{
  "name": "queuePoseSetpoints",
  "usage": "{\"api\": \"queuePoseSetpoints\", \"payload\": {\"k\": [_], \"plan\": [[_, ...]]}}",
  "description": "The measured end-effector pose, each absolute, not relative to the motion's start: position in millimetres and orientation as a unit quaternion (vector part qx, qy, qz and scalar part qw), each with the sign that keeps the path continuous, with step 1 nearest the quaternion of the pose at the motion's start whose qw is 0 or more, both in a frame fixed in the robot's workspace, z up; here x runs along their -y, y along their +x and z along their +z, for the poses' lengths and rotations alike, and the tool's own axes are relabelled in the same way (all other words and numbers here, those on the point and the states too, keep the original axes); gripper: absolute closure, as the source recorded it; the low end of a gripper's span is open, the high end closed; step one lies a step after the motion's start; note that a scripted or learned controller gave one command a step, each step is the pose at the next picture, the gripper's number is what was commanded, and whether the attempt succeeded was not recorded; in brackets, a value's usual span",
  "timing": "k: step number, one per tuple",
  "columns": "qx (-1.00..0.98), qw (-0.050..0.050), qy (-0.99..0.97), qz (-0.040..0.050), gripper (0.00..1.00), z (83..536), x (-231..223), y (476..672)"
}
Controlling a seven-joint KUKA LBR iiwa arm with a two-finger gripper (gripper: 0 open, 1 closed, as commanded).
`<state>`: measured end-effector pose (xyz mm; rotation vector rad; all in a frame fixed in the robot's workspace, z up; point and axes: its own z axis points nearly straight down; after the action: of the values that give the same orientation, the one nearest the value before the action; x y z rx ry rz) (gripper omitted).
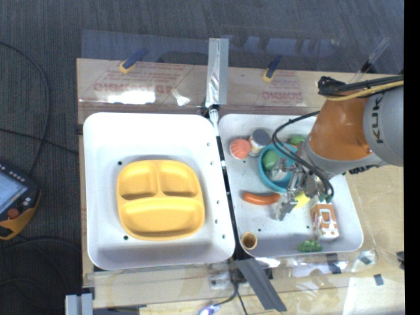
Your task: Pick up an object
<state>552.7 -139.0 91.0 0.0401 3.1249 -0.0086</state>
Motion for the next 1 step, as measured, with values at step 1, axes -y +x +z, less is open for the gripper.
{"api": "queuePoseSetpoints", "payload": {"k": [1], "plan": [[-1.000, 0.008, -0.024, -0.0032, 0.00, 90.8, 118.7, 597.5]]}}
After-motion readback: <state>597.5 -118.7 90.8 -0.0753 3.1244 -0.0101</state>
